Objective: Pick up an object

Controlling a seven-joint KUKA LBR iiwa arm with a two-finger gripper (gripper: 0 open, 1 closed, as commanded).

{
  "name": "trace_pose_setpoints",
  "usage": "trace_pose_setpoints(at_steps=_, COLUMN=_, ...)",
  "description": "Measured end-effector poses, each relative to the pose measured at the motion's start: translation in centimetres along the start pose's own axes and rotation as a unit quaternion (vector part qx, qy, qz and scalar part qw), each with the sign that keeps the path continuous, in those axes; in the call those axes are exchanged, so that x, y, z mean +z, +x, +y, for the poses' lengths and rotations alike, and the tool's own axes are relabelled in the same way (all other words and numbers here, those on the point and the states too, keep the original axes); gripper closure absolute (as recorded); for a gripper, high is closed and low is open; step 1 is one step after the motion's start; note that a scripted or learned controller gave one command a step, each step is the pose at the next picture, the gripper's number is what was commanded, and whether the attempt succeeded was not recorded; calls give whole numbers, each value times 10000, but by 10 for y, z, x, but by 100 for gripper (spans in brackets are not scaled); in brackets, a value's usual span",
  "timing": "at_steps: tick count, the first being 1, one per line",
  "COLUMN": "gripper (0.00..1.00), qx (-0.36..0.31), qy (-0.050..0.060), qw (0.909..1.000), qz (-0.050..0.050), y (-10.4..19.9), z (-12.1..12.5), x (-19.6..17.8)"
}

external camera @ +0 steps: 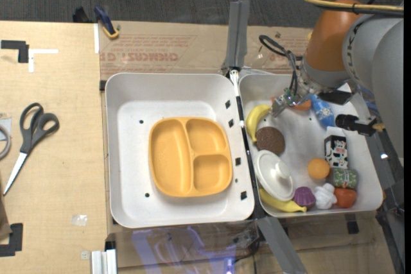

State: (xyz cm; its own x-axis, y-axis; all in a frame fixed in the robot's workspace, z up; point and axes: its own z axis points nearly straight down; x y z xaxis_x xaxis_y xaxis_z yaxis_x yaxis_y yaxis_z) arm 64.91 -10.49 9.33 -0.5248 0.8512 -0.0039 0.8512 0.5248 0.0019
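My gripper (pixel 284 103) hangs low over the far end of the right bin (pixel 292 82), just right of a yellow banana (pixel 256 120). A small orange item (pixel 303 104) and a blue packet (pixel 323 111) lie close on its right side. Below the banana sit a brown round disc (pixel 270 140) and a white bowl (pixel 276 176). Further toward the front are an orange ball (pixel 318 169), a cow-patterned box (pixel 336 151), a green block (pixel 343 178), a red piece (pixel 345 197), a white lump (pixel 325 196), a purple piece (pixel 304 196) and a second banana (pixel 282 204). I see nothing held.
The left bin (pixel 125 112) holds a yellow divided plate (pixel 191 156). Scissors (pixel 31 133) lie on the wooden bench at the left. A blue clamp (pixel 106 22) sits at the cardboard's far corner. The grey arm with its orange band (pixel 331 42) fills the upper right.
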Motion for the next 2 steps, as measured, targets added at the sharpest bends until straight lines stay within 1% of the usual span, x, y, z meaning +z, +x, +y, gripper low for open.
trace_pose_setpoints(at_steps=1, gripper=100, qx=712, qy=6, qw=9975, qz=2, y=6, z=17, x=-198)
trace_pose_setpoints(at_steps=2, gripper=0, qx=712, qy=12, qw=9975, qz=6, y=6, z=17, x=-198)
